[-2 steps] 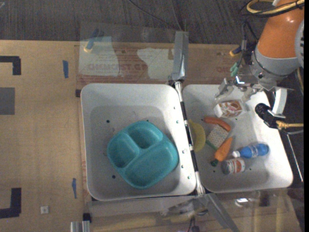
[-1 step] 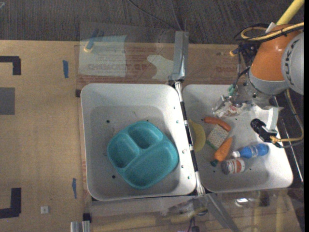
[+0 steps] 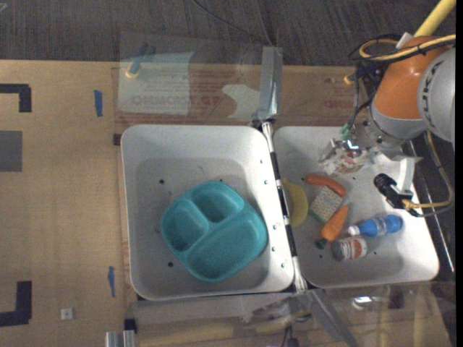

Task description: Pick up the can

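Silver can (image 3: 350, 249) lies on its side at the lower right of the frame, in the right bin (image 3: 419, 266), untouched; the gripper (image 3: 347, 152) hovers well above it, its state impossible to tell, so the pick remains undone.

A light wooden bench (image 3: 58, 215) carried black corner marks (image 3: 18, 96) and strips of blue tape (image 3: 98, 103). Beyond its far edge lay dark grey carpet (image 3: 87, 13), crossed by a black cable (image 3: 217, 9). A clear plastic sheet (image 3: 188, 82) rested flat near that edge.
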`<action>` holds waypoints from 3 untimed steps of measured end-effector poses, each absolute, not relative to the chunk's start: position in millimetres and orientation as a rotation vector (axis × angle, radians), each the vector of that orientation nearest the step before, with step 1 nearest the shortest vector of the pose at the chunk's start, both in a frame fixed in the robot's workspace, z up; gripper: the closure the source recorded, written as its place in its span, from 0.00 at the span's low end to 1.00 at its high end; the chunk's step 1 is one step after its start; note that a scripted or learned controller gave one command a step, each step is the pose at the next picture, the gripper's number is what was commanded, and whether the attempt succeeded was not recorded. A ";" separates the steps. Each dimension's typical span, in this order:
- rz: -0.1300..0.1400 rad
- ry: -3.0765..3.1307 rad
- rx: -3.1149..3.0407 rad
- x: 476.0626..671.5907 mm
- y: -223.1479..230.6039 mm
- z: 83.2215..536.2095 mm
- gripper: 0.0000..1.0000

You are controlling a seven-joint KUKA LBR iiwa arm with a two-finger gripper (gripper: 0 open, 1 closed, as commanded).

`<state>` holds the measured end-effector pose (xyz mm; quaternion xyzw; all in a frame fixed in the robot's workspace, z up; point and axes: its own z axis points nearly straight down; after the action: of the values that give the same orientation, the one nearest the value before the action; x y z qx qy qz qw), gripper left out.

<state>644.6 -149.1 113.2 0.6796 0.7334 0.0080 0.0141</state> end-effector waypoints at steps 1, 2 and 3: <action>0.035 2.273 2.109 648.1 -150.8 128.0 1.00; 0.030 2.275 2.113 646.6 -150.9 125.4 0.00; 0.033 2.313 2.075 628.0 -179.1 110.0 0.00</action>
<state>628.0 -179.1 110.0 0.6676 0.7442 0.0106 0.0173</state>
